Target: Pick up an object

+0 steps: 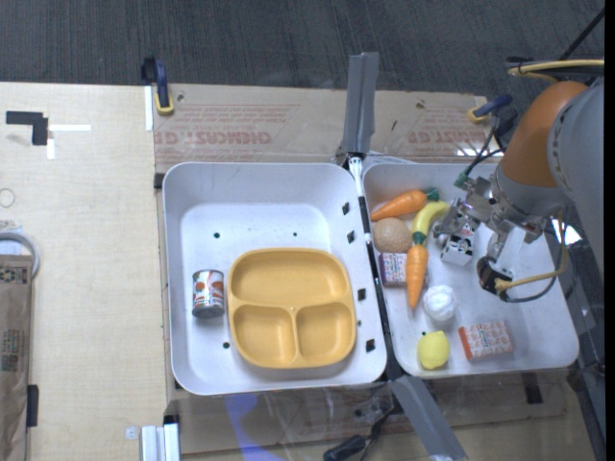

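Camera view, right white plastic bin (pixel 562 349): metal claw (pixel 459 236), finger state impossible to tell, low beside crowded yellow banana (pixel 428 217) and orange carrot (pixel 416 272), risking a nudge instead of a grasp.

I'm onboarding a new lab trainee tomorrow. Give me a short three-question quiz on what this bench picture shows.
1. True or false: the yellow divided tray lies in the left bin.
2. Which thing lies beside that tray? A) small can B) lemon C) banana
3. Fill in: the gripper hangs over the ____ bin.

Key: 1 true; 2 A; 3 right.
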Robot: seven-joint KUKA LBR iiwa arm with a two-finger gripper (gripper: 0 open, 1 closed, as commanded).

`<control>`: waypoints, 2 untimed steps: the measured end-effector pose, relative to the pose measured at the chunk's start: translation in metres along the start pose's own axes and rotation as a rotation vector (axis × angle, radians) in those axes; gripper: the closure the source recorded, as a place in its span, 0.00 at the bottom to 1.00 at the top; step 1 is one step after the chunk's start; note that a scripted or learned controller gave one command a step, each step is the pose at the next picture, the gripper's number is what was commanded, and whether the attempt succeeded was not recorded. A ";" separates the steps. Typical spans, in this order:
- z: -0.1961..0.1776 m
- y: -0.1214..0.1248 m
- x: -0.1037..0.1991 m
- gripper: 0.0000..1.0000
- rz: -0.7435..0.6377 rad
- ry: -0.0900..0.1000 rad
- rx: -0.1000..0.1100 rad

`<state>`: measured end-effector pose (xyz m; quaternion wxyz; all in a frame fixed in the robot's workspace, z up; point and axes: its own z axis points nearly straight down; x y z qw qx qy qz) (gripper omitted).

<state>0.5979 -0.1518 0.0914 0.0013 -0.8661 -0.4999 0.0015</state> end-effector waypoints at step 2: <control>-0.116 -0.002 -0.018 1.00 -0.089 -0.001 -0.003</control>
